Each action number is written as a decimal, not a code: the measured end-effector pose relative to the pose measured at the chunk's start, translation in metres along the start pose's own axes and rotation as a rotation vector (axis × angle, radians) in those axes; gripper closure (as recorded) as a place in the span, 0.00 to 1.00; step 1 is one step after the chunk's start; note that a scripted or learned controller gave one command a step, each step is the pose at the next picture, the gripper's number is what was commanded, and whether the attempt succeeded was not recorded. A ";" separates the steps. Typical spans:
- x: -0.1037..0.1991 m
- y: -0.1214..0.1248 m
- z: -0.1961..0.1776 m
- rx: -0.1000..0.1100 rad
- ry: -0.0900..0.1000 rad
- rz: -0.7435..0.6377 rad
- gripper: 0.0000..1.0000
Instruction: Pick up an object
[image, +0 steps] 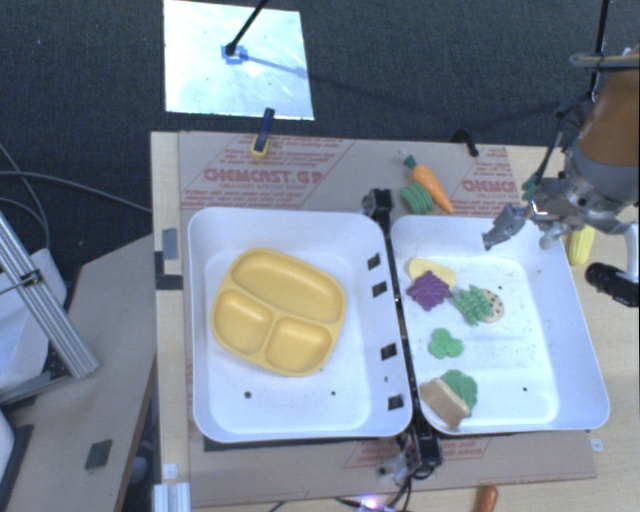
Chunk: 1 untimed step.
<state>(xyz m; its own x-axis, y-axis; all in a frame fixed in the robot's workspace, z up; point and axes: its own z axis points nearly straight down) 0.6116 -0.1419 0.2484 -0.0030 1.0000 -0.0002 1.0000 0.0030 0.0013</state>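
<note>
The right white bin (560, 330) holds several toy foods. A yellow piece (431, 270) lies against a purple grape bunch (429, 291), and a green leafy piece with a spotted cookie (478, 304) lies beside them. Further forward are a small green piece (446, 345) and a tan wedge topped with green (451, 395). My gripper (524, 234) hovers over the bin's far right corner, well away from the food. Its two fingers (499, 229) stand apart, open, with only bin floor between them.
The left white bin (210, 400) holds a yellow divided plate (278, 310). A toy carrot (430, 184) and a green piece (415, 199) lie on the bench behind the right bin. A yellow object (580, 243) sits by the arm. A blue and yellow marker (263, 132) lies far back.
</note>
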 end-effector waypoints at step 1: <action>-0.069 -0.027 0.109 0.008 -0.001 0.008 0.00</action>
<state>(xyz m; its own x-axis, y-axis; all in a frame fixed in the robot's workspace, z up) 0.5851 -0.2108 0.1393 0.0051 1.0000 -0.0007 1.0000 -0.0051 -0.0070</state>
